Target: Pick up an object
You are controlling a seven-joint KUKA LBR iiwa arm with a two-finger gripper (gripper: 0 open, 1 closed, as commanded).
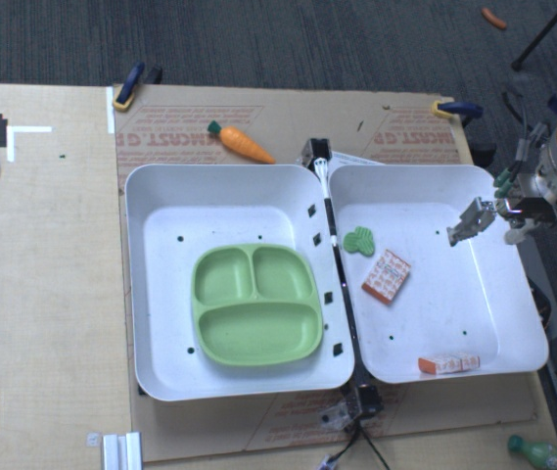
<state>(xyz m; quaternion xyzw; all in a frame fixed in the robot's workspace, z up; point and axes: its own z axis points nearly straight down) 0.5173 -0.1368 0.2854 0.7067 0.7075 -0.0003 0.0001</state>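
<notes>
Tabletop (pixel 43 292) at far left, bare board with tape marks. Blue clamp (pixel 129 84) at the cardboard's upper left corner; toy carrot (pixel 242 142) lies on the cardboard just behind the left bin (pixel 151 292), outside it. Left bin holds one thing: a green divided plate (pixel 256 305), three compartments, flat on the floor, nothing in any compartment. Right bin (pixel 513 292) touches the left along a clipped seam. Contents, left to right: small green leaf-shaped toy (pixel 359 241) near the seam; printed orange-and-white box (pixel 387 276) just beside it, tilted on a diagonal; a slim orange-and-white packet (pixel 448 364) lying flat against the near wall. End effector (pixel 473 220) sits over the right bin's upper right part, well apart from all three items, arm entering from the right. It grips nothing; whether its fingers are spread or closed, cannot tell at this size. Step judged: approach, before any grasp; no object lifted yet. Candidate targets are the three loose pieces in the right bin, the box being nearest and bulkiest. Next move calls for travelling left and toward the near side to come over the box, turning the wrist to suit its diagonal lie, then descending. Risk: the packet hugs the wall, poor finger clearance there.
</notes>
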